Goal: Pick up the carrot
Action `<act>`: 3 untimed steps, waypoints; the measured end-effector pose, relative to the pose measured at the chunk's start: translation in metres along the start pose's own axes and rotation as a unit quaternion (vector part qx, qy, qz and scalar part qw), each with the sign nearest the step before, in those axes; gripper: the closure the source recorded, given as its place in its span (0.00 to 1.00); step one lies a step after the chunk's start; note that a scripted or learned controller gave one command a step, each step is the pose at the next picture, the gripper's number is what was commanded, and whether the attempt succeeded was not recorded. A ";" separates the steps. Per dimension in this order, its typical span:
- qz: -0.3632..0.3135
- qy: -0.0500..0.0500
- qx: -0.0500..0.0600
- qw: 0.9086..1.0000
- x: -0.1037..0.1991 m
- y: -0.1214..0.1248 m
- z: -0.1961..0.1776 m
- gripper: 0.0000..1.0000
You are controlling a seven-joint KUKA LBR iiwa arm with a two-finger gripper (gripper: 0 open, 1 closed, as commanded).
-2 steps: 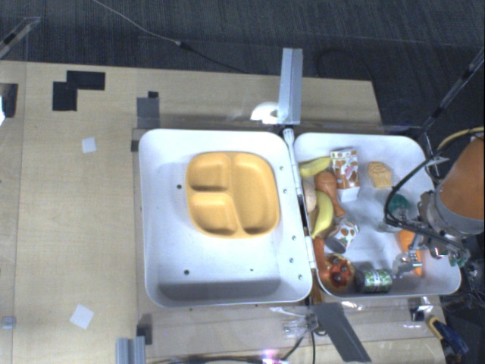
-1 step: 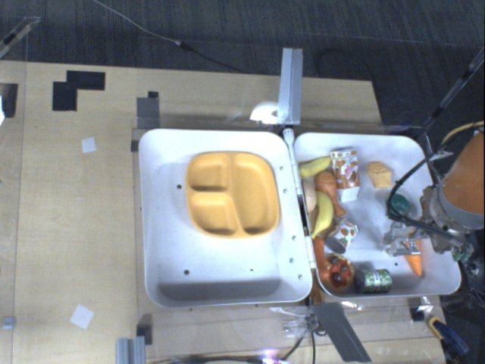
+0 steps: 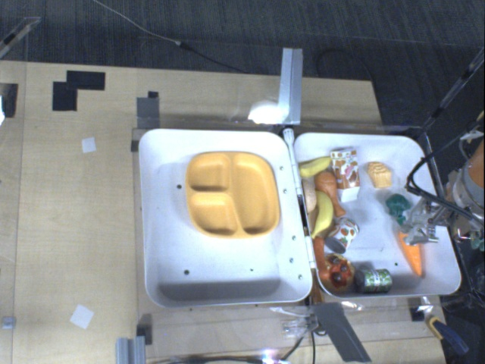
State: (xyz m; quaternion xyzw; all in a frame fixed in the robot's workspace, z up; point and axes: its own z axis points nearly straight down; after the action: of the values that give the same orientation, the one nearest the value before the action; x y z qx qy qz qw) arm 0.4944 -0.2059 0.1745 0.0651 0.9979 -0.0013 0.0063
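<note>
While tracking the gripper (image 3: pixel 419 227) down at four o'clock in the right bin (image 3: pixel 447 283), hard to miss the carrot (image 3: pixel 411 255) right there beneath it. Lying flat on the bin floor, close to the three o'clock wall, well apart from the clutter on the nine o'clock side. Long axis from about eleven to five: thick end up toward eleven, thin tip down toward five.

Gripper poised over that thick end, overlapping it from this high slanted angle; touching or just above, impossible to call. Parted or clenched? Cannot tell, with so much grey metal and cable bunched together there. No claiming a grasp, then. Looks like the approach or closing step, with the lift yet to come.

Key relation for the next move: bulk of the carrot off toward five o'clock from the tool. Probably worth shifting a touch that way and closing across the eleven-to-five line, not along it.

Few hazards nearby. Teal lump (image 3: pixel 396 203) at the gripper's eleven o'clock, near but apart. Green can (image 3: pixel 373 280) at the carrot's eight o'clock, clear of it. Bananas (image 3: pixel 322 211) over by the divider at nine o'clock, well out of the way. Yellow divided plate (image 3: pixel 231 194) in the left bin (image 3: pixel 163 226), no part in this.

Main risk, as a guess: catching only the rounded thick end and squeezing it out sideways.
</note>
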 end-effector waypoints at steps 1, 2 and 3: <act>0.101 -0.001 0.000 0.995 -0.002 0.012 -0.069 1.00; -0.041 0.001 0.000 0.999 0.005 -0.001 0.081 1.00; 0.074 0.000 0.000 0.997 0.006 0.019 -0.009 1.00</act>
State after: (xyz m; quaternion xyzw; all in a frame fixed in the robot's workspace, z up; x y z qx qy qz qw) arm 0.4911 -0.1859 0.1831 0.1386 0.9903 -0.0006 0.0066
